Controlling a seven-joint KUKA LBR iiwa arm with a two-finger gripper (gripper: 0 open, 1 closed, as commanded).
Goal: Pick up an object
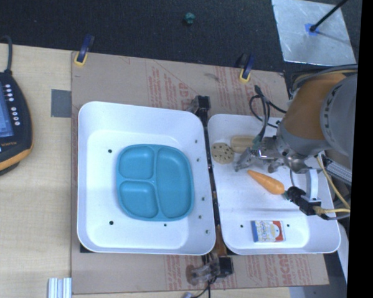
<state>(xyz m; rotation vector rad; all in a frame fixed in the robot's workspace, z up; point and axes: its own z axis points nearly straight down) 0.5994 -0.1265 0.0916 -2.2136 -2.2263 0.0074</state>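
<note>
Black carpet runs along the far side, beyond a pale wooden counter [28,199] covered in the middle by a sheet of brown cardboard [146,81] held with two clamps at its far edge. On the cardboard sit two shallow white bins side by side, their inner rims almost touching. A dark handheld pendant [4,126] with orange trim lies on the counter at the far left, well apart from the bins.

In the left bin [88,230] a blue divided plate [155,181] lies flat in the middle, with bare white floor all around it up to the walls.

The right bin [322,243] is more crowded toward its far half. A round perforated brown disc [222,153] lies close to the left wall, with a tan wooden piece [242,142] just beyond it. An orange carrot [266,182] lies on a slant near the middle. A small card with blue and red print [268,230] lies flat near the near wall, with open floor on both sides.

The arm [313,117] reaches in from the right over the far right corner of that bin. Its gripper [251,158] hangs low between the tan piece and the carrot, just beside the carrot's far end; I cannot tell whether the fingers are open or closed, and nothing is visibly between them.
</note>
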